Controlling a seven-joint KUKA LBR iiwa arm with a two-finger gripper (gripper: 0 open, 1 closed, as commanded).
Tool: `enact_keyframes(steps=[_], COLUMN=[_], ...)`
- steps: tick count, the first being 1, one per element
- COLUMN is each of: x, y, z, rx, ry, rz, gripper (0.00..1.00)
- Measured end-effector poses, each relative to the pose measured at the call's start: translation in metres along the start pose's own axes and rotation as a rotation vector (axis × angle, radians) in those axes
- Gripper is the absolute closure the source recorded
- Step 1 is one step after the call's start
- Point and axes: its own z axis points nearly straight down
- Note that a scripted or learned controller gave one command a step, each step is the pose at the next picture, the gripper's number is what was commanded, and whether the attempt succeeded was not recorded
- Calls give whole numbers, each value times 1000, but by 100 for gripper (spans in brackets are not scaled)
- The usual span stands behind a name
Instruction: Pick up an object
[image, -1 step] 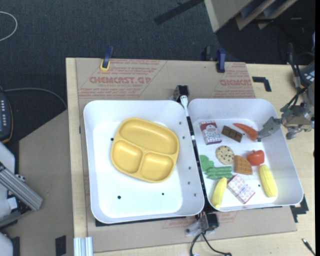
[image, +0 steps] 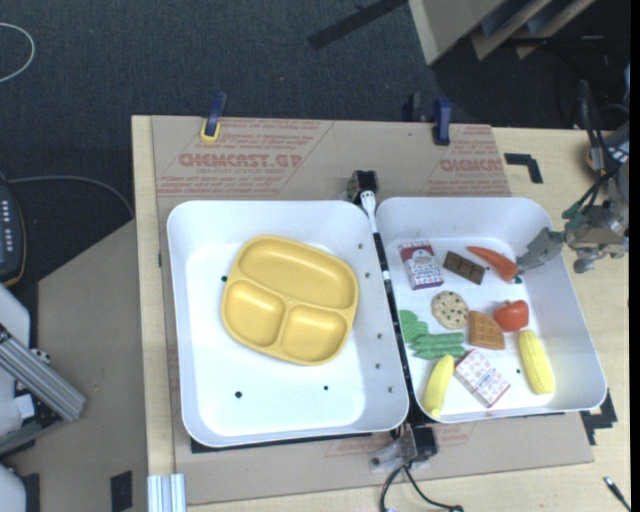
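Picking from the right bin (image: 560, 290), which holds the toy food: lower the gripper (image: 540, 248) squarely over one item. Whether it is released or clenched cannot be told. It hangs at the bin's far-right rim, nearest the carrot (image: 492, 260); open room lies mid-bin, the corn (image: 536, 362) crowds the wall

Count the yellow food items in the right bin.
2: a banana at the near-left edge and a corn cob near the right wall. None appear hidden.

Bright, even overhead light, soft shadows, mild glare on the white bins (image: 190, 300), slightly soft focus.
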Motion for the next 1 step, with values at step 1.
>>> enact_keyframes(steps=[1], x=[-5], y=[-3], z=[62], rx=[7], ry=[3], rz=[1], gripper=[0])
